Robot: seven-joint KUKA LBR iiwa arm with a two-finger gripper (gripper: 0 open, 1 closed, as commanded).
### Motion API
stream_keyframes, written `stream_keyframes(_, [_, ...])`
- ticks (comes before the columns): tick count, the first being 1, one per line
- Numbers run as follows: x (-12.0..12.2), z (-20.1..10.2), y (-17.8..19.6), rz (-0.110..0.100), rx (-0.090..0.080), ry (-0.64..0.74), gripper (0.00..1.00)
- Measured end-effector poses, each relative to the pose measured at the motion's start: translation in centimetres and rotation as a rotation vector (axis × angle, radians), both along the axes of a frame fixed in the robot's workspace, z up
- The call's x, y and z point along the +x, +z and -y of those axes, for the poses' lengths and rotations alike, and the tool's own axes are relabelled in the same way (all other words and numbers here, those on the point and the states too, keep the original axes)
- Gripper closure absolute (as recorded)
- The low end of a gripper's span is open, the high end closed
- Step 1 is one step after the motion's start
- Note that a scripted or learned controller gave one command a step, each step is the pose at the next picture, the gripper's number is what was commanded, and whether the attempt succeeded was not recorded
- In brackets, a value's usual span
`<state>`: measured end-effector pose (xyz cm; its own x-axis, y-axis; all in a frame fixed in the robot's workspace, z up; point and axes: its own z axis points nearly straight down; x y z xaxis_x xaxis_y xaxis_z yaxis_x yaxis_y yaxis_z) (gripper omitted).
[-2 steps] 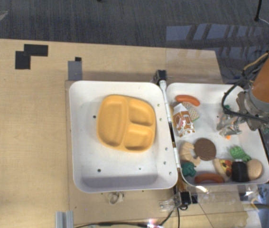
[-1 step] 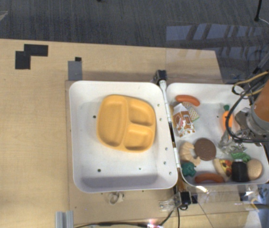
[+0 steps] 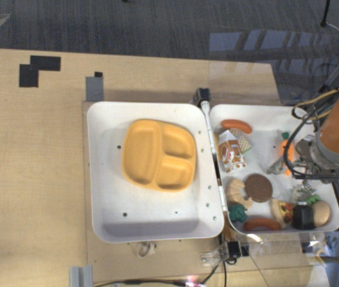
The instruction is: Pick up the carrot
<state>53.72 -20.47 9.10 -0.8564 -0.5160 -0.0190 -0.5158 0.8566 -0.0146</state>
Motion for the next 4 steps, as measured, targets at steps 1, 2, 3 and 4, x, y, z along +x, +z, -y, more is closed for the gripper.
stream_keyframes(1, [0.3, -0.8, -0.1, -0.005, 0.005, -0.372, 0.00])
stream_keyframes(2, [-1.4, 0.1, 0.0, 0.002, 0.015, -0.767, 0.00])
stream_keyframes(3, [-4.2, -1.7, 0.0, 0.005, 0.011, -0.640, 0.00])
stream_keyframes(4, [0.7, 0.1, 6.2, -0.003, 0.013, -0.702, 0.00])
